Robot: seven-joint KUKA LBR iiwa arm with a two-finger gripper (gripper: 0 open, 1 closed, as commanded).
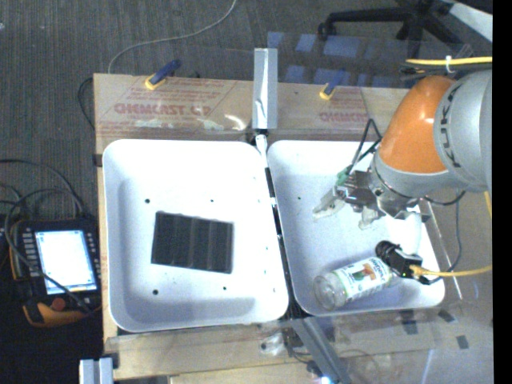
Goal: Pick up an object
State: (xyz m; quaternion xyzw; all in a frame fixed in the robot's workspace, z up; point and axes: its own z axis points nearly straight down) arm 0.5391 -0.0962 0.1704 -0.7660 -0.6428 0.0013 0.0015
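Broadly, you have the grey arm with its orange band (424, 130) reaching in over the right-hand shallow white bin (300, 174) on the bench, and that bulk is your first worry: it hangs above the bin's far half, so a steep descent could bring the wrist near the bin wall. The left-hand shallow white bin (128, 174) holds a flat black ribbed rectangular pad (193, 242), lying so low that fingers may skid over it rather than get under an edge. The likelier target, a clear plastic bottle with a white and green label (356, 281), lies on its side near the right bin's front wall, well apart from the tool (346, 206). Being round, it may roll off or squirt out if closed on off-centre, and the wall crowds one side. The tool hangs above the bin floor with nothing between its fingers; whether they stand spread or closed I cannot tell.
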